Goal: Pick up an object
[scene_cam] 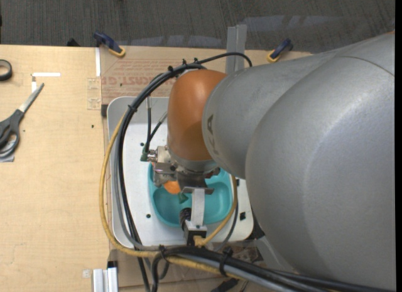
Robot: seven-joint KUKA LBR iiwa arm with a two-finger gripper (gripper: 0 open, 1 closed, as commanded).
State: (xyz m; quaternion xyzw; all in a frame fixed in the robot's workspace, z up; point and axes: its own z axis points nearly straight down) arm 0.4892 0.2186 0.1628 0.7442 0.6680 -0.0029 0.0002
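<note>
A teal bowl-shaped object lies in the left white bin, toward its near side. A small orange thing shows at the bowl's upper left edge, just under the wrist. My gripper hangs straight over the bowl, beneath the orange band of the arm. The wrist and arm hide most of the bowl and whatever sits beneath the gripper.
The big grey arm covers the right half of the view and the right bin. Black and yellow cables loop over the left bin's left and near edges. Scissors and a tape roll lie on the wooden bench at far left.
</note>
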